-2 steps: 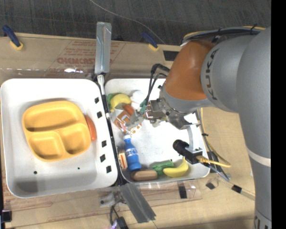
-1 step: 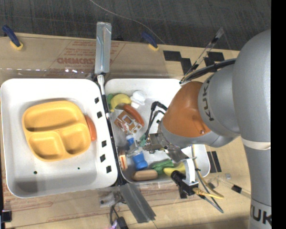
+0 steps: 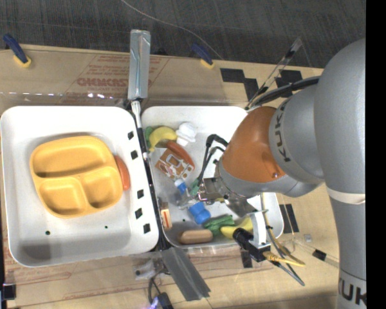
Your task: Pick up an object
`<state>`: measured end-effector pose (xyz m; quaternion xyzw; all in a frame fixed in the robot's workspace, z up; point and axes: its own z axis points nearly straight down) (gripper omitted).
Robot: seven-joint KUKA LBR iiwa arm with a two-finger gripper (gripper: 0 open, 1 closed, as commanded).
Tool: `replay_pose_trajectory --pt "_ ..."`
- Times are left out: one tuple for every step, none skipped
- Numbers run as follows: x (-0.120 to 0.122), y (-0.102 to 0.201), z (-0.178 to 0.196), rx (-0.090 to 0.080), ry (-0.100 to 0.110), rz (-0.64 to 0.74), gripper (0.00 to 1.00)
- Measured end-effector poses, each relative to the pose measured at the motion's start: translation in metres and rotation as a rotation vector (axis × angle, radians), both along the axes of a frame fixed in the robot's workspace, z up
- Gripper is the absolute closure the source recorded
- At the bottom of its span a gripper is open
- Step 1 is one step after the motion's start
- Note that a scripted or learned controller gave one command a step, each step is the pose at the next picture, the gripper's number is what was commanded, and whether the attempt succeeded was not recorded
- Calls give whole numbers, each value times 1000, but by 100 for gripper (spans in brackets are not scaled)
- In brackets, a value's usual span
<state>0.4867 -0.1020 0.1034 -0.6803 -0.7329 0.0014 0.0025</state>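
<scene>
Jaws [image 3: 209,195] low in cluttered right bin [image 3: 156,118], cardboard-covered bench [image 3: 64,76]

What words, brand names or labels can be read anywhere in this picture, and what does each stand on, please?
"KUKA" on the grey arm, beside the orange band.
"KU", cut off, on the arm's lower housing.
Red print on the cardboard sheet: too blurred to read.
Print on the red-and-white packet: too small to read.

We cannot make out the end effector [image 3: 204,195] under the arm's orange band [image 3: 249,153], which also covers much of the right bin [image 3: 156,118].
</scene>
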Motion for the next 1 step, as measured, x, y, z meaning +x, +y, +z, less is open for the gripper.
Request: replay_pose_trajectory --pt "45 80 88 -1 -4 -319 100"
